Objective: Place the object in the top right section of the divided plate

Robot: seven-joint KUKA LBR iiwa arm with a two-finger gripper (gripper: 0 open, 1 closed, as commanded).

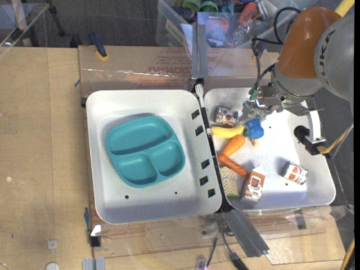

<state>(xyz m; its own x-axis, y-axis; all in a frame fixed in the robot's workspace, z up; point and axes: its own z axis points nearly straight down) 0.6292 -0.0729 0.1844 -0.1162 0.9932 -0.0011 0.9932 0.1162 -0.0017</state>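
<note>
The teal divided plate [145,149] lies in the left white bin [101,108], with one long section at its far side and two smaller ones nearer me. My gripper [251,110] hangs low over the far part of the right bin [320,191], below the orange-banded wrist [298,49]. Just under and in front of it sit a blue toy [255,130], a yellow banana [227,131] and a small printed can [226,116]. Whether anything is held is not clear from this angle.
Also in the right bin are two orange carrots [234,145] [232,165], an orange-and-white carton [254,185] and a red-and-white can [295,174]. A black divider with clips [203,145] separates the bins. A clear tub of toys [225,4] stands behind.
</note>
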